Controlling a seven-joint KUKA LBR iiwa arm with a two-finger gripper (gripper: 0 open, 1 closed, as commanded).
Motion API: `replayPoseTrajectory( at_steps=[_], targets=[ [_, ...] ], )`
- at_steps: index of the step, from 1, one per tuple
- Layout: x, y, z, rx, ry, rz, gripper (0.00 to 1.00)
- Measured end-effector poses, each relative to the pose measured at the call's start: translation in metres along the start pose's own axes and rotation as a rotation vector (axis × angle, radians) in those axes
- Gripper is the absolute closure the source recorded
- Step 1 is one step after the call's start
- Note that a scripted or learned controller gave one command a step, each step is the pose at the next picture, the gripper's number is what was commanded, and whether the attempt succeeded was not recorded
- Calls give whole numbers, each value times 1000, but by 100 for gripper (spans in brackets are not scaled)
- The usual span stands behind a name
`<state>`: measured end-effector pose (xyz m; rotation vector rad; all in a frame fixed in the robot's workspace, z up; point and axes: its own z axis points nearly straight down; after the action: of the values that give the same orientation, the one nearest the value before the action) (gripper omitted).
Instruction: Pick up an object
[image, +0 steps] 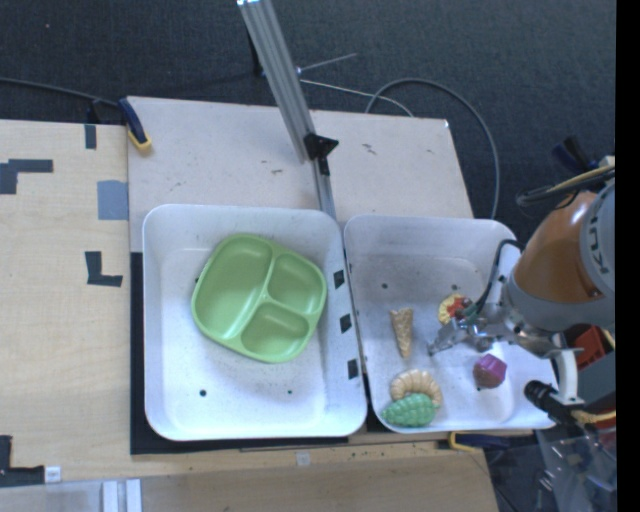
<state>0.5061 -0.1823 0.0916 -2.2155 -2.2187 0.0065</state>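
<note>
Reaching in from the right, the grey arm with its orange band (565, 262) hung over the right-hand shallow white bin (420, 232), its metal two-finger gripper (462, 328) low among the toys near that bin's right side. Whether the pincer was spread or pressed together could not be told: the tips were small and blurred against the bin floor, and nothing showed plainly between them.

Several things lay within reach, all in the right bin. A small red-and-yellow toy (453, 306) sat just on the far side of the gripper, nearly touching it, and seemed the likeliest target. A purple rounded toy (489, 371) lay just near and right of the tips. A tan ice-cream-cone-shaped toy (402, 330) rested left of the gripper, its long axis running far to near, point toward the near edge. Farther toward the near rim, a beige ridged pastry-like toy (415, 383) touched a green knobbly toy (410, 409) below it.

The crowding looked like the main risk: the red-and-yellow and purple pieces flanked the tips closely, so a closing pinch could nudge one aside.

In the left bin (160, 300), well apart, a light green divided plastic plate (260, 297) lay flat.
</note>
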Motion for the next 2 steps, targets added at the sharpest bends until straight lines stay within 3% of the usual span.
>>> replayPoseTrajectory(
  at_steps=[1,2],
  targets=[
    [1,1,-13,-3,1,-2,100],
    [0,-7,-70,-10,-3,0,100]
  ],
)
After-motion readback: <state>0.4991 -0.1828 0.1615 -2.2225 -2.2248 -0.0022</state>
